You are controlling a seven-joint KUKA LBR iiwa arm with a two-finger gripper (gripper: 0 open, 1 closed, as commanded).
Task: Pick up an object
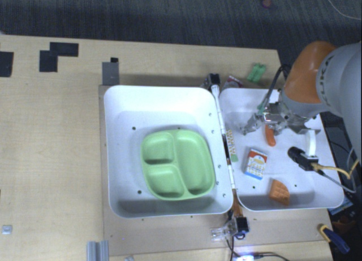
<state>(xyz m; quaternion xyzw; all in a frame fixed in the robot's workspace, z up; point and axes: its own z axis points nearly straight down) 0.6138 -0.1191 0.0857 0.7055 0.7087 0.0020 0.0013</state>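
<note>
Pincer (263, 123) sits low over the right bin (319, 189), at its upper middle, with the grey arm (339, 79) reaching in from the right of the camera view. From this slant I cannot tell whether it is open or closed, and nothing is plainly held in it. A small orange stick (271, 137) lies just beside it, on the side nearer the camera. Whether the stick touches the tool or only comes close, I cannot say. It looks the likeliest target. Further down the same bin lie a little printed box (255, 164), near the wall shared with the left bin (121, 141), and an orange-brown block (279, 192) close to the near wall. The left bin holds a green divided plate (178, 164), well apart from the tool.

Risks, as I judge them: the stick is narrow and lies flat on a smooth white floor, so an off-centre closing may nudge it aside or roll it rather than trap it. It also appears offset from the tool's middle, so a straight descent could press on it or miss it. If the aim is instead the printed box, its thin flat form gives little to pinch, and it could slide toward the wall. A lift with a poor hold would drop the thing back into the bin.
</note>
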